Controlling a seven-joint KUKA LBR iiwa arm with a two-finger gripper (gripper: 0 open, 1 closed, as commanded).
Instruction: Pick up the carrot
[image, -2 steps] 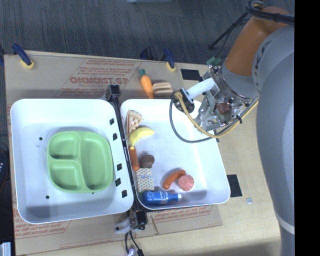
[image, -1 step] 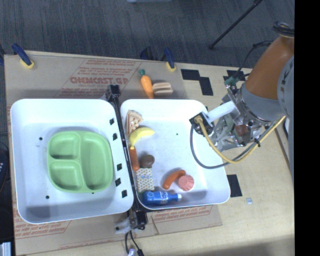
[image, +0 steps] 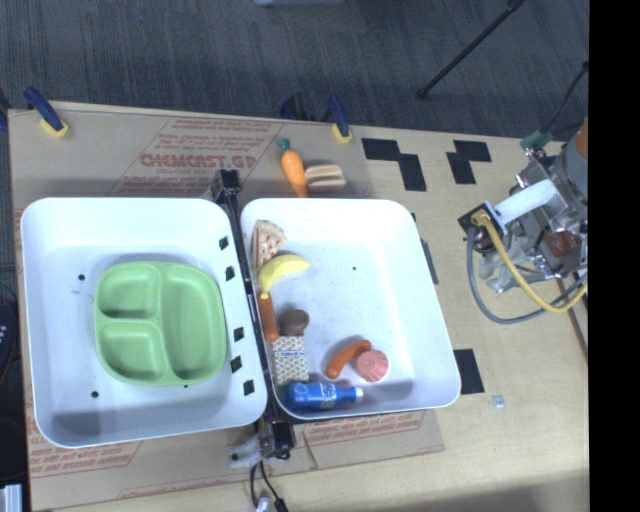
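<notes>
Tapering smooth orange carrot (image: 292, 170)

Red print runs across the cardboard sheet (image: 200, 150) behind the left bin (image: 40, 300): the big line reads roughly "CHEMCAST GP". Smaller red lines above and below it are too blurred to read, as is the blue bottle's (image: 322, 395) label.

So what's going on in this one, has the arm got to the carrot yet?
Not yet. The arm sits off to the right of both bins, over the bench, not near any item. The carrot lies outside the bins, on the cardboard behind the right bin, beside a hot dog bun. The left bin holds a green divided plate.
</notes>
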